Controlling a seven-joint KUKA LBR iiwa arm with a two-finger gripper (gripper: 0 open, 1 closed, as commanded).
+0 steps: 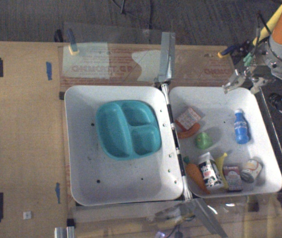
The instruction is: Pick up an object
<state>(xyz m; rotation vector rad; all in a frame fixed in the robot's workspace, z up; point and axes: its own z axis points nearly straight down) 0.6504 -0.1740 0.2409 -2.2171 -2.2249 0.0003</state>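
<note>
At the right white bin's [267, 133] near edge lie a small tin can [251, 170] and orange carrot [194, 174], a blue plastic bottle [240, 127] stands at three o'clock, and the gripper [243, 81] hovers at one o'clock, fingers apparently parted and empty, seemingly poised to descend.

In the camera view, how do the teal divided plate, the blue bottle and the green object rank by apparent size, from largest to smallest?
1. Teal divided plate, by far the largest.
2. Blue bottle.
3. Green object; it looks only slightly smaller than the bottle, so the last two places are uncertain.
</note>
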